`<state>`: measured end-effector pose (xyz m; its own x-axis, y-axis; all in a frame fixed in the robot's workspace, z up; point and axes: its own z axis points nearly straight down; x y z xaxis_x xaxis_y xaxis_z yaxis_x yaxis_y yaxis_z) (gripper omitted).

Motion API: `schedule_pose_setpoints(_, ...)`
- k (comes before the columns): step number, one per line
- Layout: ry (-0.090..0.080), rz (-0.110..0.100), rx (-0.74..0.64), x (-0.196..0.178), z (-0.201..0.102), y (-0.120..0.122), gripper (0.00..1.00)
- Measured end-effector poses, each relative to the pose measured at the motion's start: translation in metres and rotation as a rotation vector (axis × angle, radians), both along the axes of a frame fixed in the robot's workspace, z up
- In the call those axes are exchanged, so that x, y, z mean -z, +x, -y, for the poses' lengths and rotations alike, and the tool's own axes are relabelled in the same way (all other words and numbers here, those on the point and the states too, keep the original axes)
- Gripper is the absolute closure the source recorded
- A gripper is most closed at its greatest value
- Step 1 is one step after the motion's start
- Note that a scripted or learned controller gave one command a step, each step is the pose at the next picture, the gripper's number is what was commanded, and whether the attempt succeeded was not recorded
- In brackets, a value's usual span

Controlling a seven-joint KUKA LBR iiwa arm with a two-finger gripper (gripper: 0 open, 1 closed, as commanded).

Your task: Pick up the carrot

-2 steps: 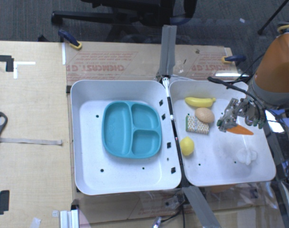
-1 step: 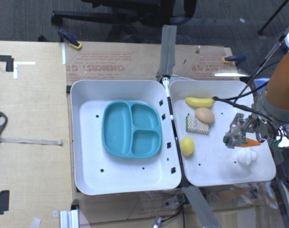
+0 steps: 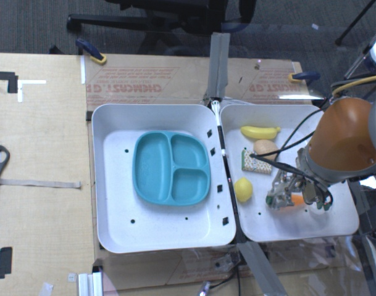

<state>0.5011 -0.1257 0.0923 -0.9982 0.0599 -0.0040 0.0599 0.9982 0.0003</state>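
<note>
Camera view: the two-finger gripper [image 3: 291, 197] sits low in the right white bin [image 3: 311, 226], its fingers around a small orange carrot [image 3: 295, 200], which lies on or just above the bin floor; lifting remains, by this judgement. A yellow lemon [image 3: 243, 189] lies near on the left, the bin's front wall close below; open room lies upward.

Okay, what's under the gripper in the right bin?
A bit of orange, likely the carrot, shows beneath the gripper on the right bin floor. The gripper covers most of it, so any grasp is unclear.
</note>
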Motion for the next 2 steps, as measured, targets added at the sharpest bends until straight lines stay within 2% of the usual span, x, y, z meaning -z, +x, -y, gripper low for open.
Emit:
schedule_pose_setpoints(1, 0.006, -0.001, 0.178, -0.040, 0.069, -0.020, 1.00)
schedule_pose_setpoints(2, 0.004, 0.000, 0.303, 0.000, 0.056, 0.029, 1.00)
